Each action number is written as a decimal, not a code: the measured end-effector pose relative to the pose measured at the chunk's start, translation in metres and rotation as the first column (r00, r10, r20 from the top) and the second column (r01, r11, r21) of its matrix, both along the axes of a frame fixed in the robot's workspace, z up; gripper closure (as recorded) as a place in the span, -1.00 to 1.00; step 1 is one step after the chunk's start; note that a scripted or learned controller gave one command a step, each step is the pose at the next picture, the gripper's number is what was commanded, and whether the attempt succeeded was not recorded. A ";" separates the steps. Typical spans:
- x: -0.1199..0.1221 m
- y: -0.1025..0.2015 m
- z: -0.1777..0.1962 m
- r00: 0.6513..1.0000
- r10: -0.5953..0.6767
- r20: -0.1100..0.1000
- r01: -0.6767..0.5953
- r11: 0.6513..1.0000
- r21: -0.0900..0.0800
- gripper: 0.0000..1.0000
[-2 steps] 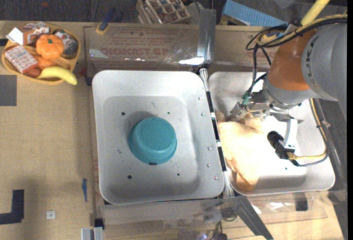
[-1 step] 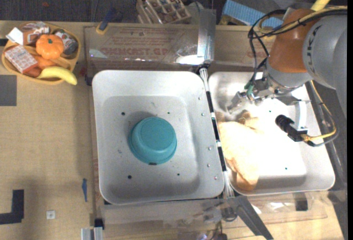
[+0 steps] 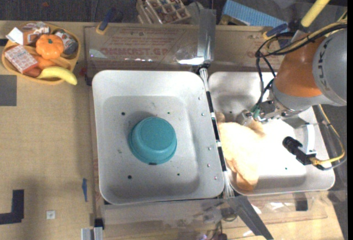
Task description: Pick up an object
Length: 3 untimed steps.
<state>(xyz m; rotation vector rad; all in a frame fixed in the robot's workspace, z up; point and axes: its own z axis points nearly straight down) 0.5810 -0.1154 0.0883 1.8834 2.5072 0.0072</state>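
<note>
A teal bowl (image 3: 154, 140) lies upside down in the middle of the left bin (image 3: 110, 95). In the right bin (image 3: 231, 87) a pale orange cloth (image 3: 242, 150) lies crumpled along the left side, reaching down to the front wall. My gripper (image 3: 256, 116) hangs low over the right bin at the cloth's upper right edge, under the orange wrist band. How its tips meet the cloth is too small and blurred to make out.
A shallow basket (image 3: 11, 62) with a banana, a small pumpkin and packets sits on the bench at the far left. Boxes and clutter stand behind the bins. The two bins meet at a shared rim in the middle.
</note>
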 end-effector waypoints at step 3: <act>-0.049 -0.006 0.001 0.999 -0.054 0.003 0.054 0.999 -0.003 -1.00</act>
